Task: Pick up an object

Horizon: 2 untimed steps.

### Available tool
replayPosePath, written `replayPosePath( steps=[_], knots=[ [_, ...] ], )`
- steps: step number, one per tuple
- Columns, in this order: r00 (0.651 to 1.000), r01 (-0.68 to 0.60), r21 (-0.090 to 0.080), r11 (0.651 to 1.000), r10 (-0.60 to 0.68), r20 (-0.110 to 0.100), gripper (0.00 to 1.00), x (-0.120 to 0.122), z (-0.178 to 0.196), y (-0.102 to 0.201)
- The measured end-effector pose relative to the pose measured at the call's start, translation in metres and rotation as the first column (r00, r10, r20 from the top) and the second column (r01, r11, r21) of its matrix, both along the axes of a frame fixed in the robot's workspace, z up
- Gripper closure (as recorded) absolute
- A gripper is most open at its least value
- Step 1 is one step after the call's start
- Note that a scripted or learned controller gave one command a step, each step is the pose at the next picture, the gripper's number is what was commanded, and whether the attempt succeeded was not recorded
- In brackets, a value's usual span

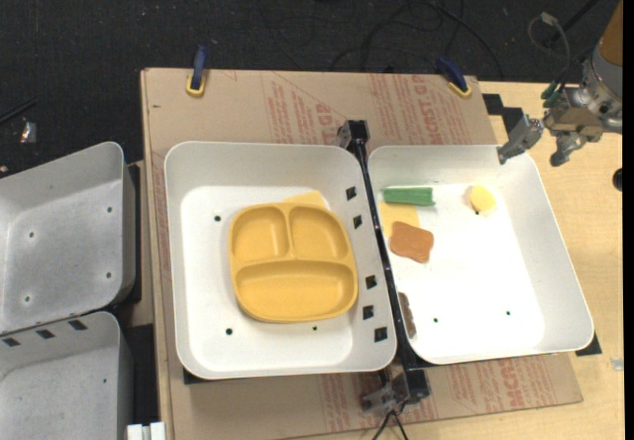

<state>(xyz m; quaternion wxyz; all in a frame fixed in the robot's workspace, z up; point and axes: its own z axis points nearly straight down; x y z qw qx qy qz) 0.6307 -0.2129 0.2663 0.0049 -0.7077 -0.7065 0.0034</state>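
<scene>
- Bins are sitting side by side on the bench, and the black divider (376, 250) where their inner rims meet is serving as my landmark.
- Left of the divider, the left bin (198, 329) is holding a yellow compartment tray (293, 263), which is lying flat near the middle with white floor showing all round it.
- Right of the divider, the right bin (555, 309) is carrying three small things in its upper half: a green stick (408, 195) lying just beside the divider, a brown piece (412, 243) below it, also close to the divider, and a yellow lump (481, 199) further right.
- The three are lying apart from one another, and the lower half of that bin's floor is showing as bare white.
- Far right of the divider, the gripper (540, 144) is hanging over the right bin's upper right rim, its fingers spread apart with nothing between them, well apart from all three things.
</scene>
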Motion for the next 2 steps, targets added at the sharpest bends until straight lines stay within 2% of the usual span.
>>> replayPosePath(
  steps=[1,2],
  knots=[
    [1.000,-0.003,-0.003,1.000,0.003,0.012,0.00,0.002,0.008,0.001],
    [1.000,-0.005,-0.002,1.000,0.005,0.007,0.00,0.011,-0.051,0.002]
  ],
)
